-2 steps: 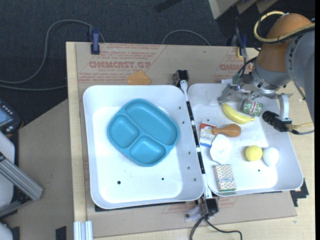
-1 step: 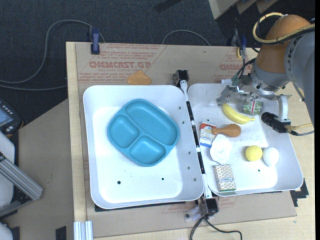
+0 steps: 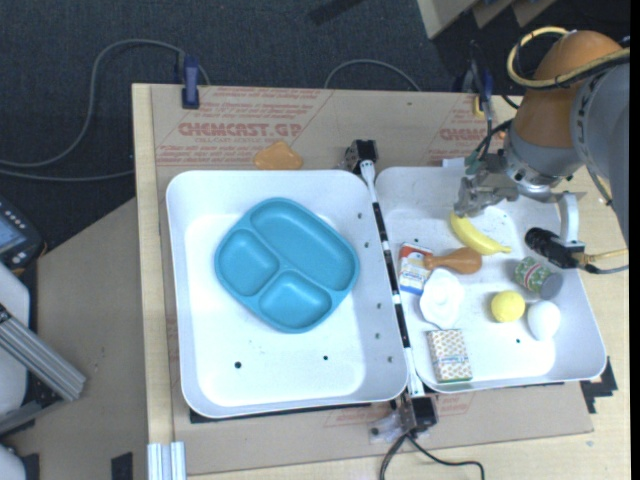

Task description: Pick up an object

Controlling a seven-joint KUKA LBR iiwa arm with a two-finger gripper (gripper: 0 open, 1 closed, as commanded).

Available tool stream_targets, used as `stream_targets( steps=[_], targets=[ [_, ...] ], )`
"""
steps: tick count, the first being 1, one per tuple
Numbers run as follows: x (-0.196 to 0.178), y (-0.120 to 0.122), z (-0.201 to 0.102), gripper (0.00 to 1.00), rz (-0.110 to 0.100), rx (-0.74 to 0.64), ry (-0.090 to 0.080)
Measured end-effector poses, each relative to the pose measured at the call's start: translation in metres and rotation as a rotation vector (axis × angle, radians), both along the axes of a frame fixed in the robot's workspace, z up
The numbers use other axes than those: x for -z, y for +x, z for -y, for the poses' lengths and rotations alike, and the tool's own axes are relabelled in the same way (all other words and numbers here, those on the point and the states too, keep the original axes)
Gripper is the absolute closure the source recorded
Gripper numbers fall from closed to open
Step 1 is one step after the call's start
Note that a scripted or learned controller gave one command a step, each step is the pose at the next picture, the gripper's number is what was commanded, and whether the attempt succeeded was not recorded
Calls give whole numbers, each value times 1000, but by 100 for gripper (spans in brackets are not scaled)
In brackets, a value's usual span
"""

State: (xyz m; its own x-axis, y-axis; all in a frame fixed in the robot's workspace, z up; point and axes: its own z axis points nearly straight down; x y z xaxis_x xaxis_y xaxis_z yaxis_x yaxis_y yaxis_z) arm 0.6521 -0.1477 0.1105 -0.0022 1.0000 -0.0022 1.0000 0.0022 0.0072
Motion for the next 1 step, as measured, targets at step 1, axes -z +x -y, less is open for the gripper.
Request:
stream_targets(
  steps=[1],
  targets=[
    [1,0,0,0,-2,0,0]
  ],
)
